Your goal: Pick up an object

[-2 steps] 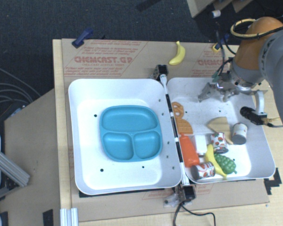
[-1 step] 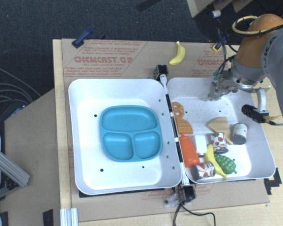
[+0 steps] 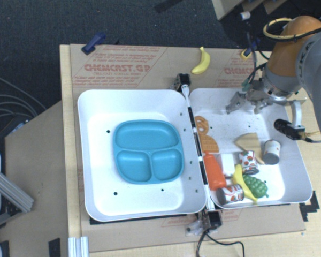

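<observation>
My gripper (image 3: 245, 105) hangs over the far end of the right bin (image 3: 297, 167), open, with nothing between its fingers. Nearer the camera, that bin holds a pretzel (image 3: 201, 125), a tan bread slice (image 3: 208, 144), an orange carrot-like stick (image 3: 214, 171), a beige wedge (image 3: 248, 141), a grey cylinder (image 3: 271, 151), two small red-and-white cans (image 3: 249, 162) (image 3: 232, 193), a yellow banana (image 3: 239, 179) and a green bumpy fruit (image 3: 256, 187). The closest of these, the pretzel and the wedge, lie a short way below the fingers, apart from them.
The left bin (image 3: 91, 143) holds a blue divided plate (image 3: 148, 150). A second yellow banana (image 3: 201, 62) lies on the cardboard behind the bins. A black part (image 3: 287, 128) juts over the right bin's right side, beside the arm (image 3: 289, 52).
</observation>
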Robot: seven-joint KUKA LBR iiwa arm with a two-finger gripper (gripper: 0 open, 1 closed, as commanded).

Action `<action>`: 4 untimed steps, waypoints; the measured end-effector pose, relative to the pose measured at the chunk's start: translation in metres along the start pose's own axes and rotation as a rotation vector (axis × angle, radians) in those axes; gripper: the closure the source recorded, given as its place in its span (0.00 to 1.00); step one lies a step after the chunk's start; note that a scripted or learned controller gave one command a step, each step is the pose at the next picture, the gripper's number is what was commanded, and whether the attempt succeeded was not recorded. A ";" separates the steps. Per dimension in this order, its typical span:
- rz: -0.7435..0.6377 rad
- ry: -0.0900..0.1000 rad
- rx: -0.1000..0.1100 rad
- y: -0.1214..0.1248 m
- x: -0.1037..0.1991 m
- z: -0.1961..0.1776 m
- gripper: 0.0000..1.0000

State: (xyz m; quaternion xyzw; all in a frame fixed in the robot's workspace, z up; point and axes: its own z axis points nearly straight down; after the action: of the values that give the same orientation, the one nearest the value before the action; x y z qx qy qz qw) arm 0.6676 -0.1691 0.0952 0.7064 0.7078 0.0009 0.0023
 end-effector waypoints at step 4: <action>0.001 0.002 0.005 0.000 0.029 0.000 1.00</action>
State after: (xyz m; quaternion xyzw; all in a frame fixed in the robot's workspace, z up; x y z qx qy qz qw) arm 0.6671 -0.1400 0.0953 0.7066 0.7076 0.0000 -0.0002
